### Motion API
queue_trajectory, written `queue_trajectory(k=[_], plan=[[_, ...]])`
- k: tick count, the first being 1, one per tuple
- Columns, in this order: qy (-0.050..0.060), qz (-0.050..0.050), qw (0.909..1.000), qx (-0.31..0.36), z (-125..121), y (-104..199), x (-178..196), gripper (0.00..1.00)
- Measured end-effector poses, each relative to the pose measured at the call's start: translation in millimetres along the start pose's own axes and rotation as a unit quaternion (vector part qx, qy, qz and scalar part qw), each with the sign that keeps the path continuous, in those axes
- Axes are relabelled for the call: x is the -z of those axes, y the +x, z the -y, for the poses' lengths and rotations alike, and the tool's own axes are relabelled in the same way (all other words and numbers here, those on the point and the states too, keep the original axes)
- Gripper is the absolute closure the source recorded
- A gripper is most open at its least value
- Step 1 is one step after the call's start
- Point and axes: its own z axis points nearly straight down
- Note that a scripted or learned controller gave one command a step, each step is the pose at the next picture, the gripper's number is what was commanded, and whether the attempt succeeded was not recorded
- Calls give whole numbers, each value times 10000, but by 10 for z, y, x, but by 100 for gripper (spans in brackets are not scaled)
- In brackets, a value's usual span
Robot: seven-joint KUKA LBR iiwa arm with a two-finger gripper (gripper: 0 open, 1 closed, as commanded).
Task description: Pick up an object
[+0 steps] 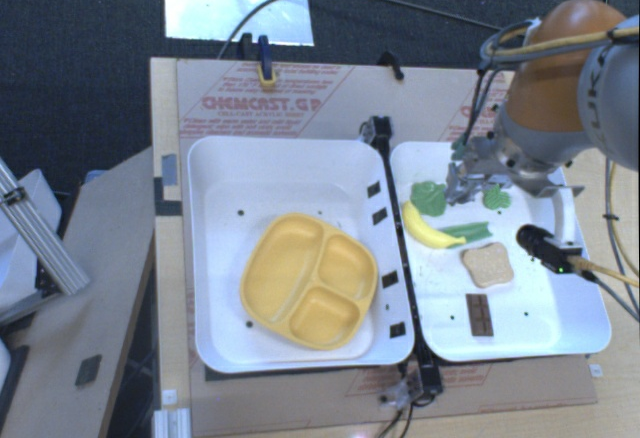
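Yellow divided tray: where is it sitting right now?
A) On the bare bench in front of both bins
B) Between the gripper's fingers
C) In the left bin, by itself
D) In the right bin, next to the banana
C: the yellow divided tray lies flat on the floor of the left bin, while the banana and the other small items lie in the right bin under the gripper.

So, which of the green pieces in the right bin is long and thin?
The green bean pod, lying flat between the banana and the toast slice. The other two green pieces near the gripper are rounded and leafy.
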Motion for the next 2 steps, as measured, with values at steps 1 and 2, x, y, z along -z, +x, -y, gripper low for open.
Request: queue_trajectory(k=[1, 2], plan=[[0, 3, 10000, 1, -242, 550, -78, 100], [5, -3, 10000, 3, -428, 1072, -163, 100]])
